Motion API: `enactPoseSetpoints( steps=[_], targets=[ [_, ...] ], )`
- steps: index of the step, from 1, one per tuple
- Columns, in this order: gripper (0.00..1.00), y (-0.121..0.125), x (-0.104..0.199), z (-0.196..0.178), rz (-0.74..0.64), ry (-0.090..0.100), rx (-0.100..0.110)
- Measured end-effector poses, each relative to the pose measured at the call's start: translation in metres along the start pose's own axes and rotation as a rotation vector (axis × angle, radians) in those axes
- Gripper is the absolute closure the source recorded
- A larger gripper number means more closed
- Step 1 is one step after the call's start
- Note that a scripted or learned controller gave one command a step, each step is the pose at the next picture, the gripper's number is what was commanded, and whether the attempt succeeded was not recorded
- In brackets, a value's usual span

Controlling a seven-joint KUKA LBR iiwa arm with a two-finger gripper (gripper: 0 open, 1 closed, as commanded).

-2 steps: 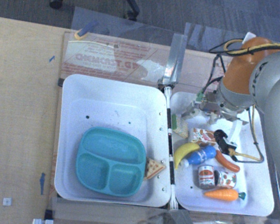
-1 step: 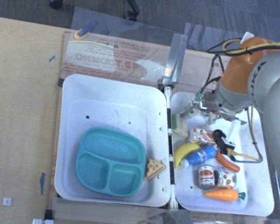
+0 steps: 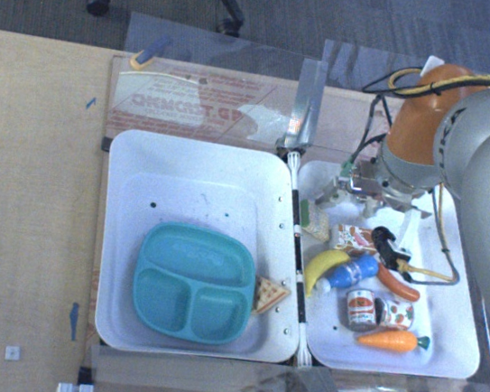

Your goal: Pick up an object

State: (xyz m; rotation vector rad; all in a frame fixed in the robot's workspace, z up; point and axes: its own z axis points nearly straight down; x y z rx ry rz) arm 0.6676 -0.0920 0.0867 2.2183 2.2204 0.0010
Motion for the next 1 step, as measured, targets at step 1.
enactPoseSetpoints(
  steps=[1],
  targets=[
    [0.0, 0.0001, 0.0004, 0.0, -0.002, 0.0, 0.0]
  ],
)
